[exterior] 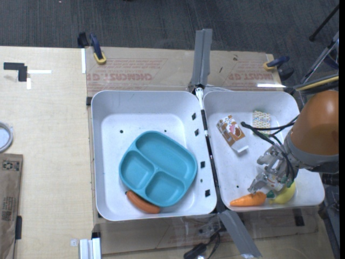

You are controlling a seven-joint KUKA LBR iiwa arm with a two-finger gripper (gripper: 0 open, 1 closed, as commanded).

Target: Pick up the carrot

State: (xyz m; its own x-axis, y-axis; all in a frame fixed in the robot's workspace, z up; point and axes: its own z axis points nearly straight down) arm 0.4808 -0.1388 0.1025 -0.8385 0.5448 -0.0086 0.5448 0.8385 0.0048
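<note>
The carrot (248, 200) is orange with a green stub at its right end. It lies flat along the front wall of the right bin (237, 166). My gripper (263, 182) hangs just above and to the right of the carrot's thick end, very close to it. Whether it touches the carrot is unclear from this angle. The arm's orange band (322, 124) sits over the bin's right side and hides part of the floor there.
A yellow fruit (285, 195) lies right beside the carrot's green end, under the gripper. A small snack packet (232, 131) and a patterned square (262, 118) sit at the back of the right bin. The left bin holds a blue divided plate (157, 169) and an orange sausage (142, 203).
</note>
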